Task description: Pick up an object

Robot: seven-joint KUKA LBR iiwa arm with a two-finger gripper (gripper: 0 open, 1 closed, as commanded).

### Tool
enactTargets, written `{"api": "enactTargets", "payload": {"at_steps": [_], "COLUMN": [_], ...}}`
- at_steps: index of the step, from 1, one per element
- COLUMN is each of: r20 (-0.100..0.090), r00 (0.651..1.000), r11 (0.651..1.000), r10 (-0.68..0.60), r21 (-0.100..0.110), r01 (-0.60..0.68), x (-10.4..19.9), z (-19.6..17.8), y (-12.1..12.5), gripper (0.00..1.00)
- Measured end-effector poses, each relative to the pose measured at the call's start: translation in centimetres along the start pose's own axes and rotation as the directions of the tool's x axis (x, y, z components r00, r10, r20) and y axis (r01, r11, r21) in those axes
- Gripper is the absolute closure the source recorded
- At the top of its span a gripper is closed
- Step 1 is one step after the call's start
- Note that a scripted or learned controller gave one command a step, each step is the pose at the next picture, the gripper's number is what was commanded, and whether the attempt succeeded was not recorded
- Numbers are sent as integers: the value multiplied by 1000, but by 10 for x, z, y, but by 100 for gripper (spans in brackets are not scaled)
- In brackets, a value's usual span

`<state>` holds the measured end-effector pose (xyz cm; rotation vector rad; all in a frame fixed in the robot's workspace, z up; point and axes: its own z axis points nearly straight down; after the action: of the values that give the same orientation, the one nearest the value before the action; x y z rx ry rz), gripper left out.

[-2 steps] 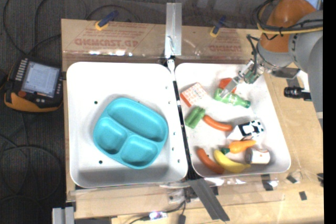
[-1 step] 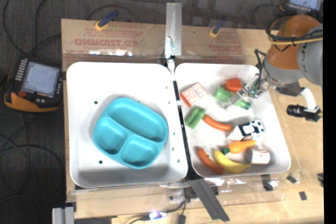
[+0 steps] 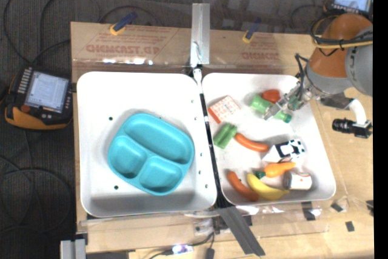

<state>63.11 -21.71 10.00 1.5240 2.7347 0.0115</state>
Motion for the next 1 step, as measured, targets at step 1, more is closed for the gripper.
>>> {"api": "enactTargets", "payload": {"at_steps": [1], "r20": [-4], "r00": [996], "r11": [996], "r10": [-91], "r21": [11], "r01": [91], "x": [6], "z": [-50], "y": [17], "gripper": [100]}}
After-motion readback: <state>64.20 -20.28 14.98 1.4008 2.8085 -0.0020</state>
